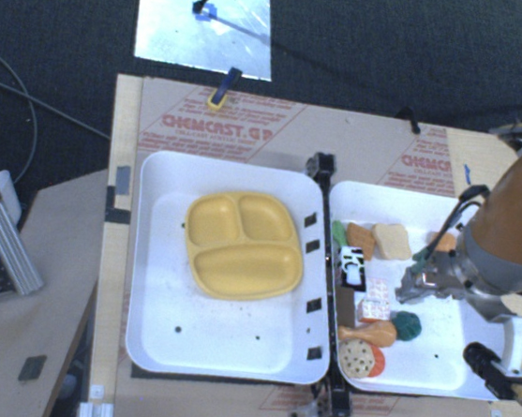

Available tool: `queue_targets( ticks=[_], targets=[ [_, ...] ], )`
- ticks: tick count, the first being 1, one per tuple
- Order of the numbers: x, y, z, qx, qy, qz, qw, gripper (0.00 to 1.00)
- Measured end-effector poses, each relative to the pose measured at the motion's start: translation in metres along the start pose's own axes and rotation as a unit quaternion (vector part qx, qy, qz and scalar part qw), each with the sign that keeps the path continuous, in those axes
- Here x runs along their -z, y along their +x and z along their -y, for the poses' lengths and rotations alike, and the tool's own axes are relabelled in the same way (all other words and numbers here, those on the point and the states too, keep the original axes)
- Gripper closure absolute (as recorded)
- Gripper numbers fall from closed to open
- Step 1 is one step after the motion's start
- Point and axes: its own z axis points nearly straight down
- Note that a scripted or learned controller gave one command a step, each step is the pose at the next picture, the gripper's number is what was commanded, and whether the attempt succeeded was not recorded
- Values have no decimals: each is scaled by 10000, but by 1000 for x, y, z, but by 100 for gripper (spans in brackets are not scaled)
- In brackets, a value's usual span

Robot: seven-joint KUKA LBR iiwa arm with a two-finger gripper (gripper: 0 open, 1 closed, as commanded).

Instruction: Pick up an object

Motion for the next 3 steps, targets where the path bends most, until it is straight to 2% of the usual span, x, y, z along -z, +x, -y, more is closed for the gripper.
queue_targets(
  ticks=[1,3],
  targets=[
    [17,1,-1,42,-5,-10,10000,100],
    [25,-16,0,29,3,-12,10000,100]
  ],
)
